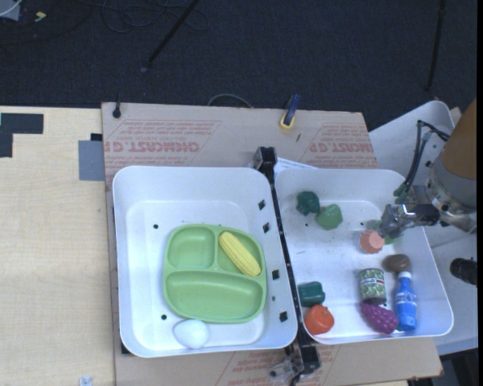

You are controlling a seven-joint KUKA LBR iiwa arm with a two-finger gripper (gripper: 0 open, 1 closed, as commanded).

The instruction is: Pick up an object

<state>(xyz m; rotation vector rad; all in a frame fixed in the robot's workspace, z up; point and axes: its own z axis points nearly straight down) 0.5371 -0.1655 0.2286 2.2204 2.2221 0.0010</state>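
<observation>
Camera view: gripper [393, 218] is placed over the right bin [435, 296], near its 3 o'clock rim. Pink piece [372, 241] is found just beside it, at 7 o'clock from the tool. Finger opening cannot be told; nothing is seen held.

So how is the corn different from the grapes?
The corn is yellow; the grapes are purple. The corn lies on the green plate in the left bin; the grapes lie on the floor of the right bin, beside the blue bottle. The corn is longer. Both are toy foods, lying slantwise.
</observation>
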